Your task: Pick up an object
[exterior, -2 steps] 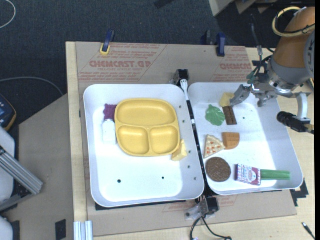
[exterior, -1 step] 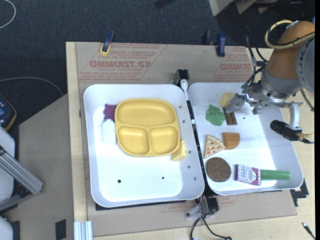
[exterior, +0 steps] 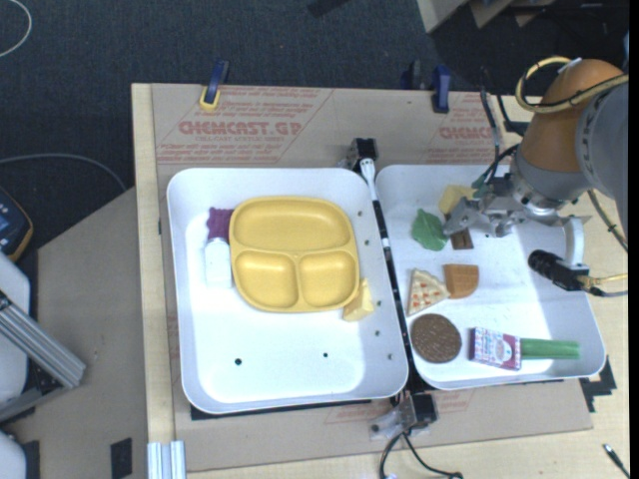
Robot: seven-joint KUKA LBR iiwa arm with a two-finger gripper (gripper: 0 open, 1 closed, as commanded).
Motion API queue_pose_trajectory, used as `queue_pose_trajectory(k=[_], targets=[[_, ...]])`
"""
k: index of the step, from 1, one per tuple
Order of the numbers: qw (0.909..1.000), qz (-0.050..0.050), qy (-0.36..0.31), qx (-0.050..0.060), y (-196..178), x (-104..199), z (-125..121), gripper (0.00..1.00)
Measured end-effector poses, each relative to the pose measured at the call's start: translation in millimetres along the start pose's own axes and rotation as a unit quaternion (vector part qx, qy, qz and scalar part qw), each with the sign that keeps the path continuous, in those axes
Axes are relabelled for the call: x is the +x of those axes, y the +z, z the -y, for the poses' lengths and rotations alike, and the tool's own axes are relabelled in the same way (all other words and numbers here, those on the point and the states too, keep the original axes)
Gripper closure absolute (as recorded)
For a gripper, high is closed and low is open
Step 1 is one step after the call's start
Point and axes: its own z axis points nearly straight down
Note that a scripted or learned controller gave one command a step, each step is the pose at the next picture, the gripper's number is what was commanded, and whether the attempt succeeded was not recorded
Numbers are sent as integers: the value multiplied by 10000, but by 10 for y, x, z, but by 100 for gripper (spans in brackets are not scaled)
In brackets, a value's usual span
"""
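- Claw (exterior: 467, 220) position: low inside the right bin (exterior: 559, 312), at its upper area, reached in from the right side of the camera view
- Claw state: cannot be determined; the tip is small and partly blurred against the objects beneath it
- Nearest candidates: a green piece (exterior: 428, 230) lies just left of the claw, a pale yellow item (exterior: 454, 199) just above it, and a small dark brown item (exterior: 461, 239) directly under the tip
- Contact: whether the claw touches any of these cannot be told from this angle
- Other objects in the right bin: a pizza slice (exterior: 425, 290), a tan block (exterior: 461, 280), a round brown cookie (exterior: 436, 336), and a pink-labelled packet (exterior: 494, 348) with a green end, all resting on the bin floor
- Left bin (exterior: 280, 367): holds a yellow divided tray (exterior: 295, 250), with a purple item (exterior: 218, 222) and a white item (exterior: 216, 261) at its left edge
- Progress, as a judgement: approach phase appears complete; no object is seen lifted
- Remaining: close on one object, confirm the grip, raise it clear of the bin
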Motion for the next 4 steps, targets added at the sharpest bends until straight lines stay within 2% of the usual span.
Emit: queue_pose_trajectory(k=[1, 3, 4], targets=[[10000, 8, -1, -32, -134, -1, -16, 100], [10000, 21, 8, -58, -1155, -97, 64, 100], [10000, 18, -2, -56, -1446, -99, 53, 100]])
